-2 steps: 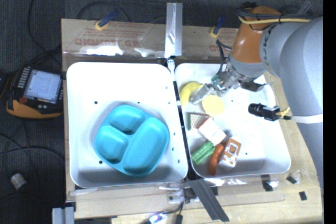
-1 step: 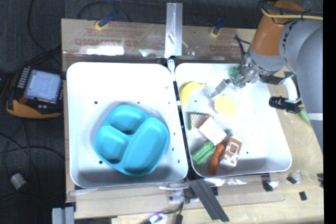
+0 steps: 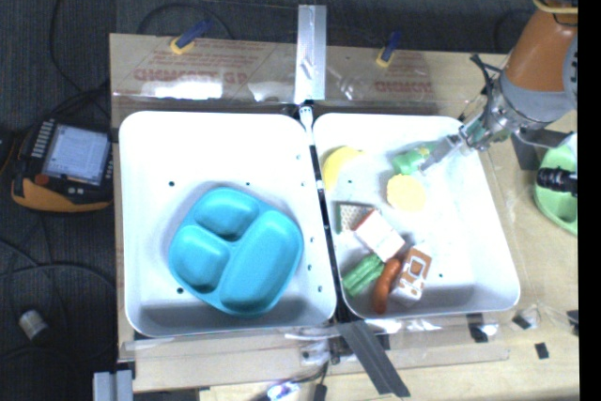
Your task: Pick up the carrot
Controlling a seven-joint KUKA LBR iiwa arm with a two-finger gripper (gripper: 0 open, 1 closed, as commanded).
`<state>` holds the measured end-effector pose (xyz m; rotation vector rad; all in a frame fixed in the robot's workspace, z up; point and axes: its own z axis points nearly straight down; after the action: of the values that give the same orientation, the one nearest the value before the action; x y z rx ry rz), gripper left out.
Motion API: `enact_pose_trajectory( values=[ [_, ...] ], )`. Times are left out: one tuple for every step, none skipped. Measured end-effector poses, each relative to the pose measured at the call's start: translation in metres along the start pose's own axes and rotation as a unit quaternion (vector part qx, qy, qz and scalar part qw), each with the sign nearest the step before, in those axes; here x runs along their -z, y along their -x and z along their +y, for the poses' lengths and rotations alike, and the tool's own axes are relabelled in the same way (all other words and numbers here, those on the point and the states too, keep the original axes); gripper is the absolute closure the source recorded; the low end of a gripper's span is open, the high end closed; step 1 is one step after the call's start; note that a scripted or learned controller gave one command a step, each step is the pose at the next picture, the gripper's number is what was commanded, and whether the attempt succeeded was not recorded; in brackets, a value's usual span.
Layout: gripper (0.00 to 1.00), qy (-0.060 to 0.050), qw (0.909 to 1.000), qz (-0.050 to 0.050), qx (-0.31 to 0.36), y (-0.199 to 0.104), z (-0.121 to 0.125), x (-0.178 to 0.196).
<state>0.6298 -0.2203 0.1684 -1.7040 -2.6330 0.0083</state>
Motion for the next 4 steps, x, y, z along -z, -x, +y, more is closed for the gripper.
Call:
enact_pose_trajectory(
  values=[
    [0.00, 0.000, 0.9978, 0.002, 0.066, -0.060, -0.001, -0.041],
    [0.00, 0.006, 0.9829, -0.008, 0.184, -0.088, 0.014, -0.074],
    [0.00, 0.004, 0.9752, -0.003, 0.221, -0.116, -0.027, 0.022],
    [0.00, 0.010, 0.9502, -0.010, 0.311, -0.088, 0.004, -0.065]
  ],
)
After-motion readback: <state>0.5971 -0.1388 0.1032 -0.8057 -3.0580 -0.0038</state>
